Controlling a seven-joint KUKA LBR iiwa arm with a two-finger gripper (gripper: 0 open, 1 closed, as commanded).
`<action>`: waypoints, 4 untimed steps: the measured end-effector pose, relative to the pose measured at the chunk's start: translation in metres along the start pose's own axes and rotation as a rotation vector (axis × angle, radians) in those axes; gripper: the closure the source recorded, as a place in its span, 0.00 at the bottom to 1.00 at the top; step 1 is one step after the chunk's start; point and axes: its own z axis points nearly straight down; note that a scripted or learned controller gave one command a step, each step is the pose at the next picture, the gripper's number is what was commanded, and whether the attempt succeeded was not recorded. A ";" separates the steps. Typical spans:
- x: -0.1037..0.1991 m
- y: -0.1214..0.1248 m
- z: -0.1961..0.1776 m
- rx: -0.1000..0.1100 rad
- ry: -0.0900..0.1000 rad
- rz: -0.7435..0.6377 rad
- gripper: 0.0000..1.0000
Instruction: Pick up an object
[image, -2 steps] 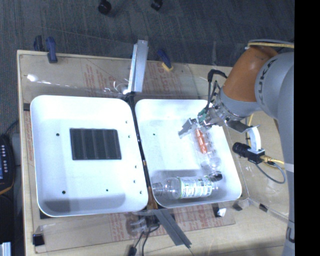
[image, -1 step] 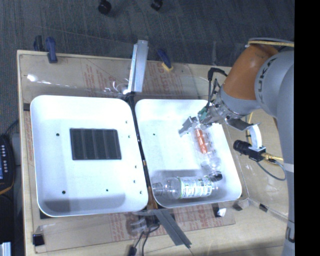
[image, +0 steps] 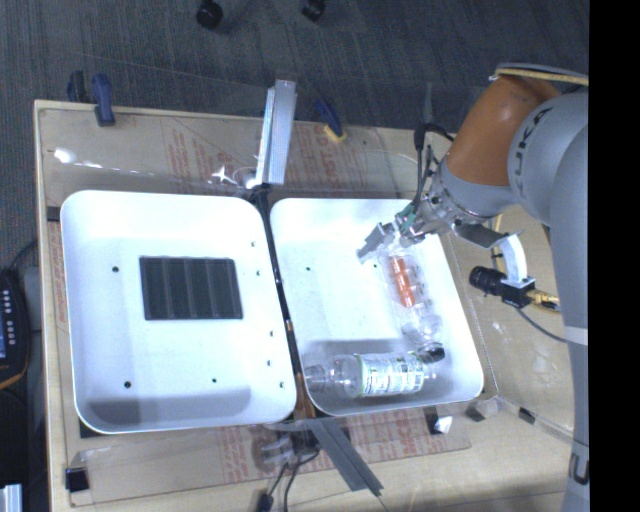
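My gripper (image: 385, 240) hovers over the right bin (image: 320, 300), at the top end of the small bottle (image: 408, 290); its grip I cannot tell; I should centre on that bottle's body, clear of the big bottle (image: 372, 375) below.

No text can be read for certain. The clear bottle (image: 372, 375) lying in the right bin (image: 330, 300) wears a pale label with print too small to make out. Faint red lettering on the bench (image: 180, 150) sheeting is blurred beyond reading.
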 end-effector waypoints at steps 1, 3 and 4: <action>0.007 -0.018 -0.012 0.006 0.004 -0.046 0.00; -0.001 0.006 0.013 0.003 0.001 -0.053 0.00; 0.004 -0.013 -0.012 0.005 0.003 -0.037 0.00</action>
